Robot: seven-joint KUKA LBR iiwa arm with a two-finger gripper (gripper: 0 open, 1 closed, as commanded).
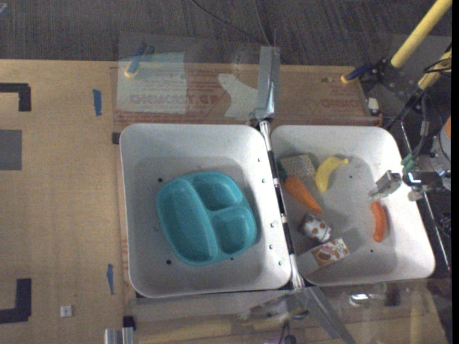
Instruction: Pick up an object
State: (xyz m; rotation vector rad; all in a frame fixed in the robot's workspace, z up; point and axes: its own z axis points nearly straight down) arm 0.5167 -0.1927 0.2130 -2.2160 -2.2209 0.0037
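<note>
Camera view's right shows the pincer [388, 183] above the right bin [412, 264], its state unclear; nothing looks lifted, so the pick remains

1. Right bin [401, 260]: carrot [303, 194], banana [329, 172], sponge [298, 165], can [315, 228] and carton [329, 251] crowd its left half.
2. Sausage [379, 221] lies apart, right of centre.
3. Bare floor between the two groups.
</note>
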